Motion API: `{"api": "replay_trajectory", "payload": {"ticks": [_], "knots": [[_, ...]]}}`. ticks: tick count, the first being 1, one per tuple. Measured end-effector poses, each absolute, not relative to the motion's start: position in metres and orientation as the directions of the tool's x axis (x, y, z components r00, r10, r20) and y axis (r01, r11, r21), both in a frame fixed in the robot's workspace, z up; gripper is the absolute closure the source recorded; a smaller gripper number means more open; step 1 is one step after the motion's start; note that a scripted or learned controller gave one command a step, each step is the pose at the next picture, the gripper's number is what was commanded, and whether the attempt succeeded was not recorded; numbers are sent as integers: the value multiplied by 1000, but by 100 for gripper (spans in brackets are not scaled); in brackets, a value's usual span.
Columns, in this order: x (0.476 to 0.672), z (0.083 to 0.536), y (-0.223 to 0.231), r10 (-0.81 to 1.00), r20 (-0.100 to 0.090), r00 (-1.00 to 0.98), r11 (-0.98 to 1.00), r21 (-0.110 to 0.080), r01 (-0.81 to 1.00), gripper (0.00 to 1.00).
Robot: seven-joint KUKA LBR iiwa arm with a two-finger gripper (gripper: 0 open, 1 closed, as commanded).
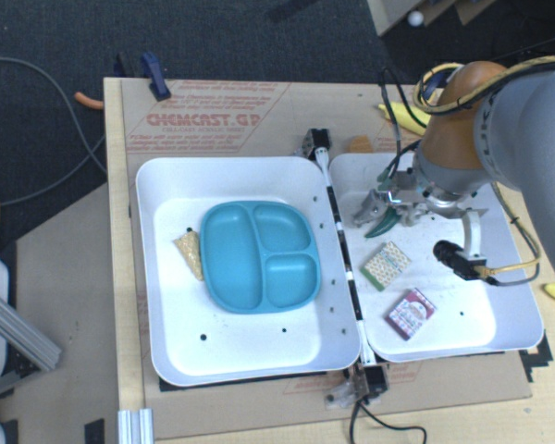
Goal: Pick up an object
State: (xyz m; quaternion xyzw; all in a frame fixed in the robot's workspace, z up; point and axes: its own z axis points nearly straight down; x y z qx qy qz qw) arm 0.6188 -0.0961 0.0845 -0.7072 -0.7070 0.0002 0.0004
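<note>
Gripper (377,217): seen in the camera view low over the right bin, near its upper left corner; two dark green fingers (387,220) are spread apart and angled down and to the left, with nothing seen between them.
Arm (499,128): grey with an orange band above the wrist, reaching in from the right across the right bin's upper half.
Right bin (518,326): shallow and white; two small objects are held in it.
Patterned packet (387,265): a small pale green and white square, lying flat just below the fingertips, apart from them.
Maroon packet (410,313): a small dark red and white square, lying nearer the bin's front edge, below and right of the patterned packet.
Black connector (458,259): a dark part with a yellow cable, seen over the right bin beside the wrist.
Left bin (166,340): shallow and white, touching the right bin along a shared middle edge.
Blue tray (259,254): a three-compartment plate lying at the left bin's centre.
Tan sponge (191,252): a small speckled piece tucked against the blue tray's left edge.
</note>
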Motion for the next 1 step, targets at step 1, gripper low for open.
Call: {"api": "replay_trajectory", "payload": {"ticks": [1], "knots": [[653,85,-106,1000,-1,-1,1,2,1000,0]]}}
